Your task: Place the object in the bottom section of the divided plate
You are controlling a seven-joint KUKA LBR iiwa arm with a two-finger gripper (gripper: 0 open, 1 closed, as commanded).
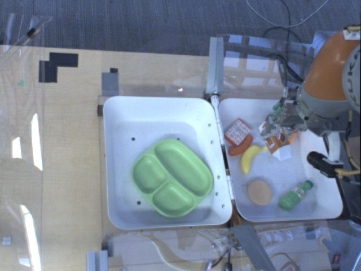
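Observation:
A green divided plate [172, 177] lies in the left bin [121, 123]; it has one long section and two smaller ones, with nothing in them. My gripper [278, 124] hangs over the upper middle of the right bin [333, 208], just above a small orange and white packet [277, 144]. Near it lie a red and white snack box [237, 131], a red sausage [241, 146], a yellow banana [249, 158], a round tan cookie [259, 192] and a green bottle [295, 196]. The gripper's body hides its tips.
The grey arm with its orange band [333, 66] reaches in from the upper right over the right bin's far edge. A black part [321, 164] sticks out at the bin's right side. A raised rim [221, 151] divides the two bins.

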